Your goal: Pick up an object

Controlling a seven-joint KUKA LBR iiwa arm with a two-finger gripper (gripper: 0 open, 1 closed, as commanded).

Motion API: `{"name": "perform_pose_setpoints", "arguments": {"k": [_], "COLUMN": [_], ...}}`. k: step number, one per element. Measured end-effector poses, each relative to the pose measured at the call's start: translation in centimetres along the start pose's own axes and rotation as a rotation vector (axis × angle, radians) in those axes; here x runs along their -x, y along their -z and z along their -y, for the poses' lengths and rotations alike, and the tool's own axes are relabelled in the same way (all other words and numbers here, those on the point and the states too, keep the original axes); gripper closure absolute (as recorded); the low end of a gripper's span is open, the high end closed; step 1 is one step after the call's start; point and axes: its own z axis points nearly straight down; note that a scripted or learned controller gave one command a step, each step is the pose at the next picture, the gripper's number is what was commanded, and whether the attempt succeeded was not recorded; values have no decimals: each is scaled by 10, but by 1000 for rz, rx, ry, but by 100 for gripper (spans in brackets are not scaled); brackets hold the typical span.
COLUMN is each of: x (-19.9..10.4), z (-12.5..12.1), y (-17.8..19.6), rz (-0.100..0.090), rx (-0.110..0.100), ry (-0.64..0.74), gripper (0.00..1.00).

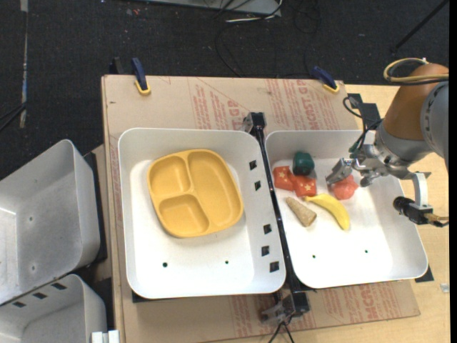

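A cardboard-topped desk (186,98) on dark carpet carries two white bins: the left bin (136,213) holds a yellow divided plate (194,191), and the right bin (371,256) holds the food toys. In the right bin, the claw (349,171) hangs directly over a small red piece (344,188), its fingers spread apart with nothing visibly between them. Just left and nearer lie a banana (332,209), a tan wedge (300,211), red pieces (294,181) and a dark green toy (303,163).

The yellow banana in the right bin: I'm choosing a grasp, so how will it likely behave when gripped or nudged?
The yellow plastic-looking banana appears smooth, so it may slip between fingers. Its curved, narrow shape suggests it would pivot rather than roll if pushed. It lies against the tan wedge-shaped piece, so a nudge would probably shift that too.
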Motion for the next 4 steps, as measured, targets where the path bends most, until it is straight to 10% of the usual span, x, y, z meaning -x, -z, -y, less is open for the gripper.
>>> {"name": "perform_pose_setpoints", "arguments": {"k": [1, 3, 4], "x": [0, 3, 2], "z": [-1, -1, -2], "y": [13, 139, 137], "rz": [2, 4, 2], "rx": [5, 10, 5], "ry": [1, 3, 3], "gripper": [100, 100, 100]}}
